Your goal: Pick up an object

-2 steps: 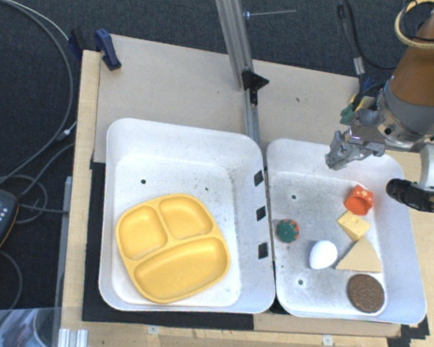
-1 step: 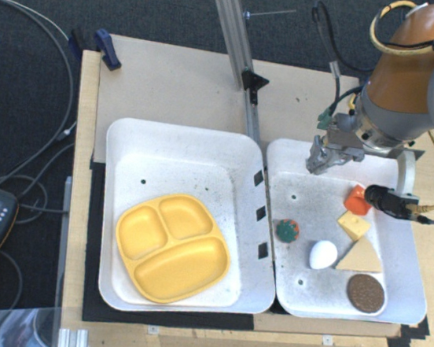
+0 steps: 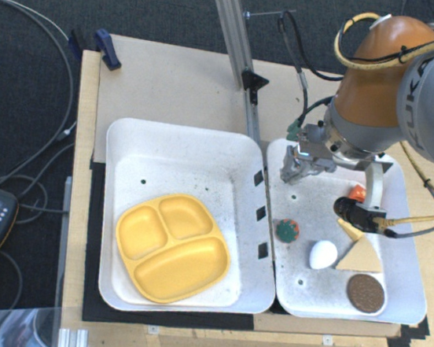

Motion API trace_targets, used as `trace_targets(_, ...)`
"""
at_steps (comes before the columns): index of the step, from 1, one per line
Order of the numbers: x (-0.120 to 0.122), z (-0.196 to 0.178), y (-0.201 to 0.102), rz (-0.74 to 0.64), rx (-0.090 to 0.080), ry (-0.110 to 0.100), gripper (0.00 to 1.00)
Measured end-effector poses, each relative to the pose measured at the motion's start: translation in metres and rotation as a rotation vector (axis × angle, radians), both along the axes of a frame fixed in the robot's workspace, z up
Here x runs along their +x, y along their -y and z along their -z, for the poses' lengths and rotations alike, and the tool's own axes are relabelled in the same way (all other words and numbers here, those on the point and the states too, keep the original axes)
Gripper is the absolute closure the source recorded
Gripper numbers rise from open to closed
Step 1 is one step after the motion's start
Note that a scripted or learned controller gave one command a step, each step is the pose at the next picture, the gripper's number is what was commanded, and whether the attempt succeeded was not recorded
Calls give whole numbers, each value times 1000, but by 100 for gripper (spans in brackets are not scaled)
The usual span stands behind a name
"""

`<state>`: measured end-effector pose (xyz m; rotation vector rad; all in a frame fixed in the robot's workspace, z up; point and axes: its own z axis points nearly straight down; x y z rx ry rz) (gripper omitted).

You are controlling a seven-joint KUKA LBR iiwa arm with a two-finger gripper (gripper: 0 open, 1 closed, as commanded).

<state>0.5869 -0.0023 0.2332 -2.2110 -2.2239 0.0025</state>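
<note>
My gripper point(image 3: 295, 171) hangs over the far left part of the right bin point(image 3: 406, 301), with nothing visible between its fingers. Below it in that bin lie a small green and red ball-like thing point(image 3: 286, 230), a white egg-shaped thing point(image 3: 323, 255), a tan wedge point(image 3: 363, 257) and a round brown disc point(image 3: 365, 292). A small orange thing point(image 3: 357, 193) sits farther back, partly hidden by the robot's bracket. The green thing lies about a hand's width nearer the front than the gripper.
The left bin point(image 3: 126, 141) holds a yellow divided plate point(image 3: 172, 246) toward its front. A metal pole point(image 3: 235, 36) rises behind the bins. The arm's bulk covers the back of the right bin. A blue clamp point(image 3: 107, 47) sits on the bench's far left corner.
</note>
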Motion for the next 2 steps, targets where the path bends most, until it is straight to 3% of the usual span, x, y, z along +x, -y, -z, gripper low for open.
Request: trace_targets(2,-43,-14,-100,-1,0,0,100)
